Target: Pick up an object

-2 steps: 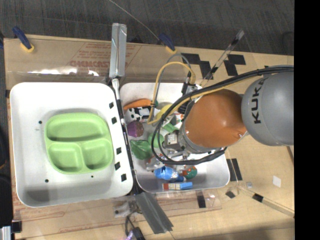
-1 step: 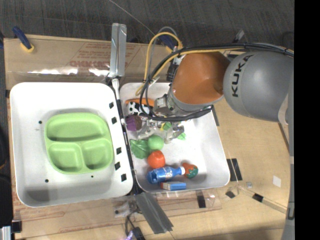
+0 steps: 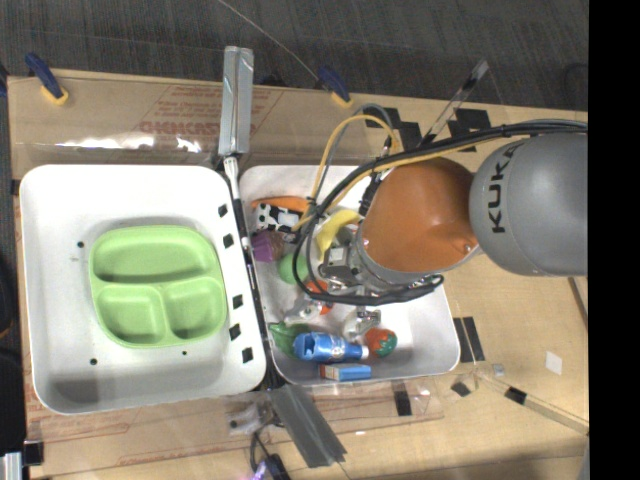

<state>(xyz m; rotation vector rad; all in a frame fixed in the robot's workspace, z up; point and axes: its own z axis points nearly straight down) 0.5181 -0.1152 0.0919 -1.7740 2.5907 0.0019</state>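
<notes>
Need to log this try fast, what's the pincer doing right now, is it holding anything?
Pincer: down in the right bin among the toys; whether it grips anything cannot be told.

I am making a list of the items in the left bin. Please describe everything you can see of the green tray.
The green tray is light green, looks like smooth plastic, and has rounded corners. It has three compartments: one long one along the far side and two smaller ones along the near side. It lies flat, open side up, tilted slightly in the view, near the middle of the left white bin. Nothing lies in it, and it touches only the bin floor.
</notes>
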